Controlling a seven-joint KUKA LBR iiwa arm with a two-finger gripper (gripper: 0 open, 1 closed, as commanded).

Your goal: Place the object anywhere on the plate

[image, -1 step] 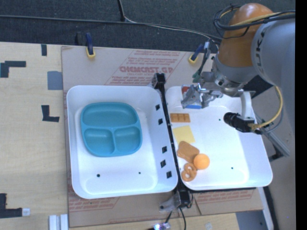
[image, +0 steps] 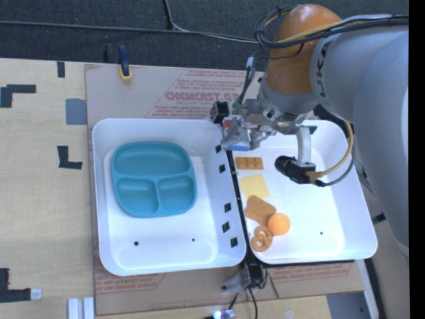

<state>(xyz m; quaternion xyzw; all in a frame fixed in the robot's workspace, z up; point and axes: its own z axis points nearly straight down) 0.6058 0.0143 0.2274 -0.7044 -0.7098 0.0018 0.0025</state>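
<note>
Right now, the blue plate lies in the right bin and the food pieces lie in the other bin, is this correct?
Not quite. The camera view shows the blue plate in the left bin, not the right one. The food pieces lie in the other bin, the right bin, close to its left wall.

The pale wooden bench (image: pixel 40 198) carries a brown cardboard sheet (image: pixel 166 95) printed with red lettering. Dark grey carpeted floor (image: pixel 99 12) lies beyond, crossed by a thin black cable (image: pixel 166 8).
</note>
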